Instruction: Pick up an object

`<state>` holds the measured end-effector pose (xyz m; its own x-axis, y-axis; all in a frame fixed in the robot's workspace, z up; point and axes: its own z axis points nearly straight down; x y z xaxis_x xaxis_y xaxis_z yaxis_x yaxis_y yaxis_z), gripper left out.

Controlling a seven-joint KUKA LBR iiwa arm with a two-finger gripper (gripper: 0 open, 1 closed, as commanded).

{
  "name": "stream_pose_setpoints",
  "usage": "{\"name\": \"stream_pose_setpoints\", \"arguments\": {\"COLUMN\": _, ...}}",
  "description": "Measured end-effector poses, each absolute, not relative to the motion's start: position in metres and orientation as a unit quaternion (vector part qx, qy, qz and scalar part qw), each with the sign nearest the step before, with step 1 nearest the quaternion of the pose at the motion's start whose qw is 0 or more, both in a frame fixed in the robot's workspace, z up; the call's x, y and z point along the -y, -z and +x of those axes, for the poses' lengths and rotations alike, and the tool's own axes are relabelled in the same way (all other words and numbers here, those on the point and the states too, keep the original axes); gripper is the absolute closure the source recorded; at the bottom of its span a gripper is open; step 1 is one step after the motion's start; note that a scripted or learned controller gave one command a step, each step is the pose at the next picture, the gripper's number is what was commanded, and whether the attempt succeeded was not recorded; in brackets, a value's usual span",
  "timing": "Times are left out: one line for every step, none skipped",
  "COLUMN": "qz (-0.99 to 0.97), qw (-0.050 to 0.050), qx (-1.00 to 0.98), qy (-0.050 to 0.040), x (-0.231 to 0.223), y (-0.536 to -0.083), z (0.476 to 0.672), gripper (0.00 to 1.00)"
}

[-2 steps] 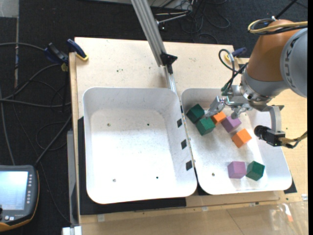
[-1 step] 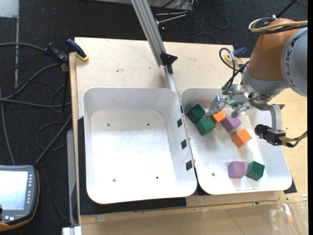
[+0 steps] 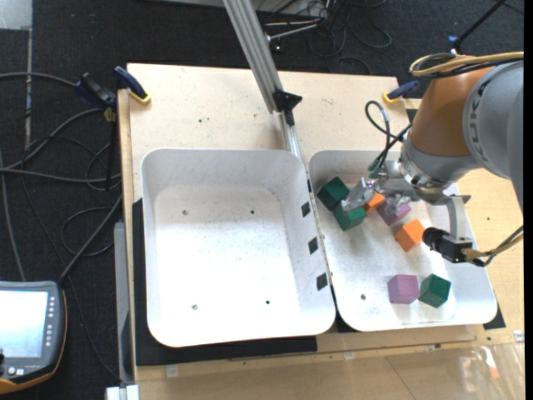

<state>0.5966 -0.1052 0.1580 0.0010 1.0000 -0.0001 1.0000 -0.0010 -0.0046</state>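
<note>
Several small blocks lie in the right bin (image 3: 466, 302). Two dark green blocks (image 3: 334, 192) (image 3: 351, 217) sit close together near its left wall. My gripper (image 3: 363, 197) hangs low in the upper part of this bin, just right of those green blocks and touching or nearly touching them. Right beside the gripper, partly hidden by the wrist, are a small orange piece (image 3: 377, 199) and a purple block (image 3: 394, 212). Lower right of them lies an orange block (image 3: 409, 235). A purple cube (image 3: 403, 288) and a green cube (image 3: 435, 291) sit side by side near the front.
The left bin (image 3: 166, 173) stands beside the right one, sharing a raised divider (image 3: 315, 232). A slanted metal rail (image 3: 250, 36) crosses the bench behind the bins. A black cable end (image 3: 445, 245) hangs by the arm over the right bin.
</note>
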Motion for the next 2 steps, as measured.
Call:
{"name": "stream_pose_setpoints", "arguments": {"qz": -0.708, "qw": 0.003, "qx": 0.707, "qy": -0.0022, "x": 0.1077, "y": -0.0960, "z": 0.5889, "gripper": 0.00}}
{"name": "stream_pose_setpoints", "arguments": {"qz": -0.708, "qw": 0.001, "qx": 0.707, "qy": -0.0004, "x": 0.1076, "y": -0.0950, "z": 0.5888, "gripper": 0.00}}
